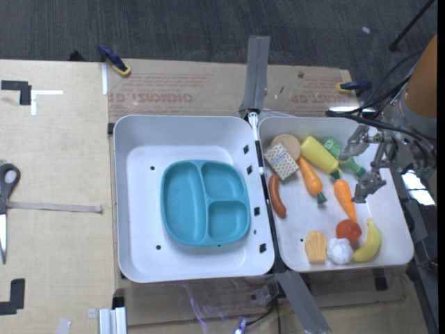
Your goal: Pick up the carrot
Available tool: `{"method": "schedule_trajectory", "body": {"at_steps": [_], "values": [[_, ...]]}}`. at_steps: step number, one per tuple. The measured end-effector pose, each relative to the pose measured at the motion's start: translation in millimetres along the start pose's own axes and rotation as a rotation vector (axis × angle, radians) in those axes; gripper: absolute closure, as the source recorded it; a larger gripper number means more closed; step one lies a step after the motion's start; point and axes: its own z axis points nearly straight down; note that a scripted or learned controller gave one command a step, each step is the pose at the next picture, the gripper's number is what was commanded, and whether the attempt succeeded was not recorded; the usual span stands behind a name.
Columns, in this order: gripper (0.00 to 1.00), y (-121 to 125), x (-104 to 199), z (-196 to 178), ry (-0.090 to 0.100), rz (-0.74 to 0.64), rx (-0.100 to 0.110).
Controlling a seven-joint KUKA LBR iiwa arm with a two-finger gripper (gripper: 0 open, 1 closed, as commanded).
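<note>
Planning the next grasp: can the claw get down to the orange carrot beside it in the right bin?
Probably yes: the open claw hangs just right of the orange carrot, whose top is uncovered, though a red tomato touches its lower end.

so the left bin (125, 207) has a teal divided plate (206, 202) sitting pretty much dead center. right bin (400, 207): sausage (277, 195) at 9 o'clock, checkered box (281, 161) at 10, yellow pepper (319, 154) near 12, banana (369, 242) at 5 touching a tomato (348, 229). scissors (5, 207) lie off on the bench at the far 9 o'clock side
</note>
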Motion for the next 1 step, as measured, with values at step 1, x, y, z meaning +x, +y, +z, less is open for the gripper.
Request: {"method": "schedule_trajectory", "body": {"at_steps": [1], "values": [[0.00, 12.9, -26.1, 148.7, 0.001, -0.071, 0.000]]}}
